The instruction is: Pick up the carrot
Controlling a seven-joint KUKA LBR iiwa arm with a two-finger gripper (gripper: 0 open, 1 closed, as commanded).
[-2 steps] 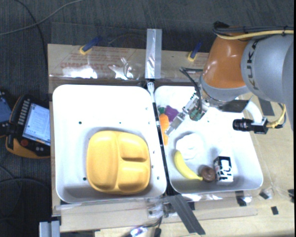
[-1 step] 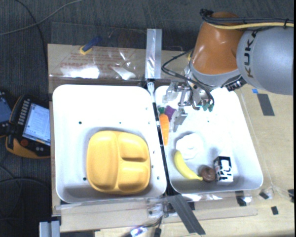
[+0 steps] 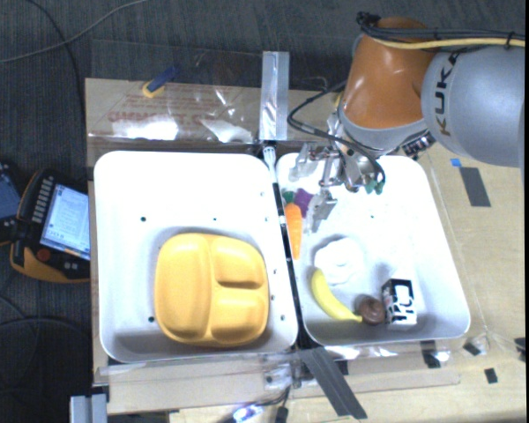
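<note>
- Carrot (image 3: pixel 294 225) lies in the right bin (image 3: pixel 441 263), pressed along that bin's left wall, near its back-left corner, with its green top pointing to the back edge and something purple (image 3: pixel 302 200) just beside the top.
- Hand (image 3: pixel 323 203) hangs over that same back-left corner, just right of the carrot; whether its fingers are spread or closed I cannot tell, since they blur into the cables and metal of the wrist, and nothing can be made out between them.
- Step in hand, as I judge it: the approach, with the carrot not yet lifted.
- Next move calls for shifting the hand a touch toward the left wall, lining its fingers across the carrot's narrow width, and coming down without striking the divider between the bins.
- Other contents of the right bin sit toward its front edge: a banana (image 3: pixel 327 296), a white round piece (image 3: pixel 339 260), a brown lump (image 3: pixel 368 307) and a black-and-white block (image 3: pixel 400 300).
- Left bin (image 3: pixel 123 192) holds a yellow divided tray (image 3: pixel 212 287) near its front-right corner.
- Writing: "KUKA" reads in part on the grey arm (image 3: pixel 476 86); the red print on the plastic bag (image 3: pixel 185 113) at the worktop's back edge is too faint to read.
</note>
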